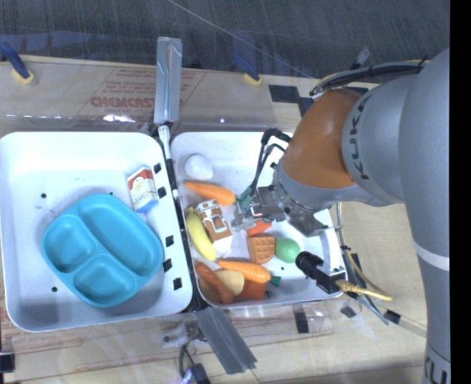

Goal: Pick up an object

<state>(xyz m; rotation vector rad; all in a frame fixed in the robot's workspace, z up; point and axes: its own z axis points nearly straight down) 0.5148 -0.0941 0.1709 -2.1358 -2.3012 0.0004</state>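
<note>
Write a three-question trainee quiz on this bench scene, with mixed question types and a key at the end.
1. True or false: the blue tray lies in the left bin.
2. Which thing lies nearest the far left corner of the right bin? A) the white egg B) the green ball C) the banana
3. Fill in: the tool is over the ____ bin, above the pile of toy food.

Key: 1 true. 2 A. 3 right.
</note>
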